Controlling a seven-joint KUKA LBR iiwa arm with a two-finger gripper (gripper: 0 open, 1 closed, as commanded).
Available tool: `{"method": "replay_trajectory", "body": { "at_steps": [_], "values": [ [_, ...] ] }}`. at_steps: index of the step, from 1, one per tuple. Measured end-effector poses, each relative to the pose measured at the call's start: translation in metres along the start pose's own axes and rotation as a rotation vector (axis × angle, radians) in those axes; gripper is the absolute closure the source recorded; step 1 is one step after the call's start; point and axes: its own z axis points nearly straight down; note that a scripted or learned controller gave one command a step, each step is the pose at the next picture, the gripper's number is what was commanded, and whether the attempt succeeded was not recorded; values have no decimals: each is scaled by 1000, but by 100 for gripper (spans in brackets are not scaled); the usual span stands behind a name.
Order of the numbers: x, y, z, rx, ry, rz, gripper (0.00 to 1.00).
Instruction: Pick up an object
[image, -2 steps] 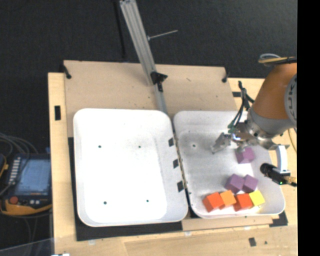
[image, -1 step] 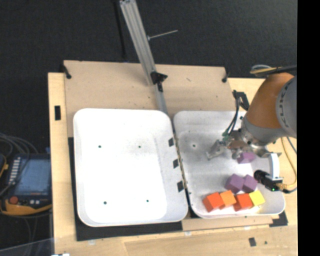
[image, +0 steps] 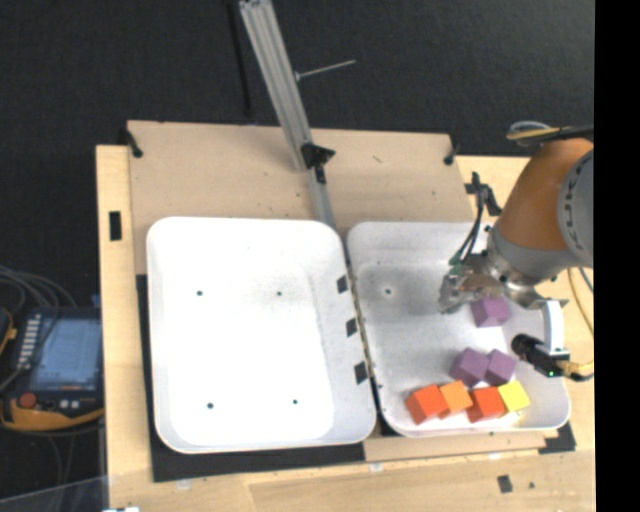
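Fingers (image: 462, 293), grip state unclear, hover above right bin (image: 400, 320) on tan bench (image: 250, 170).

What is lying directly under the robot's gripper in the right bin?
A purple block lies just below the gripper on the right bin floor. Its upper part is covered by the wrist, so whether the two touch cannot be seen.

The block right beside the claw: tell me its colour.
Purple. The block lies in the right bin, next to the claw; the camera view shows it.
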Motion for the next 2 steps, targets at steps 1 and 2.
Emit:
{"method": "replay_trajectory", "body": {
  "at_steps": [1,2],
  "values": [
    [-2,-6,-60,-2,-1,-1,100],
    [-5,-9,-124,-4,-1,-12,100]
  ]
}}
